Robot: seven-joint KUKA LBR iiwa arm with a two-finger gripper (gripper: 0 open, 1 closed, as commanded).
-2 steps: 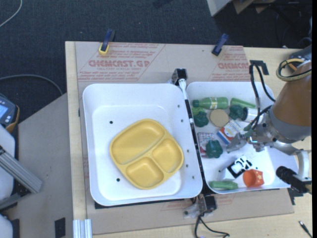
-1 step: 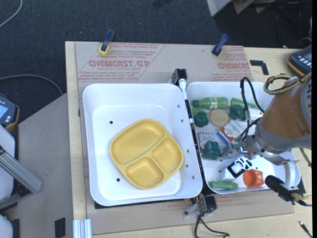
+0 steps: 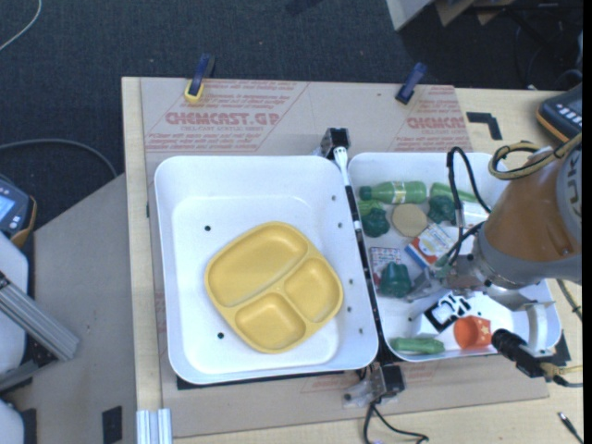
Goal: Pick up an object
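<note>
Dark carpet floor, pale bench

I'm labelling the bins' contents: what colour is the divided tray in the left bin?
Yellow. The divided tray shows plainly in the camera view, lying in the left bin.

bench: brown board top | left white bin | right white bin, touching side by side

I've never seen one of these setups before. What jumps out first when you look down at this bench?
The big yellow divided tray grabs the eye first, lying alone in the left white bin. Next comes the grey and orange robot arm reaching in from the right, low over the right bin. That bin holds a jumble of small things, mostly green, with a tan disc near the top and an orange piece near the front edge.
</note>
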